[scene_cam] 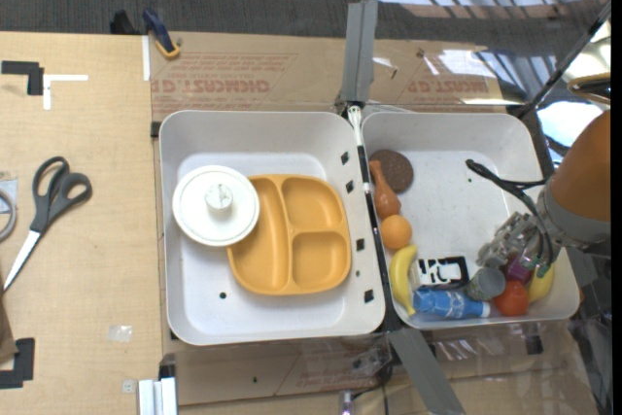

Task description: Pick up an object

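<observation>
Right white bin (442,139), near-right corner: blue plastic bottle (449,306), red tomato-like ball (512,298), grey round piece (486,284). Metal two-finger gripper (515,248) low over them (spread cannot be told); reach step, grasp pending. Farther: orange ball (395,232).

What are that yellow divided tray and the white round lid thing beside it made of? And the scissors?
The yellow divided tray looks like matte moulded plastic: one even colour, soft rounded edges. The white round lid seems plastic too, smooth with a slight sheen, though ceramic is possible. The scissors show dark, probably plastic handles and pale metallic-looking blades.
</observation>
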Controlling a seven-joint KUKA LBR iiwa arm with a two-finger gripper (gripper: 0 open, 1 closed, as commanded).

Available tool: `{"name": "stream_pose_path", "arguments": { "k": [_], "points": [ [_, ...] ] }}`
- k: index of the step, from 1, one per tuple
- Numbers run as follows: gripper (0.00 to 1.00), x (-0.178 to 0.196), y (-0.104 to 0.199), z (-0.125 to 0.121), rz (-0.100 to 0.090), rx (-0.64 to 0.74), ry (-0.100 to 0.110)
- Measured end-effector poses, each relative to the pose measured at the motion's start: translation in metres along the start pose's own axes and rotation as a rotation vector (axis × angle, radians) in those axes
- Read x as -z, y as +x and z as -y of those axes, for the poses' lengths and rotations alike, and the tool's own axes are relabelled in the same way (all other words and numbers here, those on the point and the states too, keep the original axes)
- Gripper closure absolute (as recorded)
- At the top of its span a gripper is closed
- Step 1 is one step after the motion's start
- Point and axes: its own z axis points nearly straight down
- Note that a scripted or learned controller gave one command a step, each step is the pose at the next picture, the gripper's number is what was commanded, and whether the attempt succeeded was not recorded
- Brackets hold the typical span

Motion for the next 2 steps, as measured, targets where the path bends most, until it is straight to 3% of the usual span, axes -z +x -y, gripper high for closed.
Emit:
{"name": "stream_pose_path", "arguments": {
  "k": [1,2],
  "points": [
    [1.0,-0.002,0.03,-0.03,0.01,-0.174,0.014],
    [1.0,0.164,0.06,-0.081,-0.023,-0.325,0.013]
  ]
}}
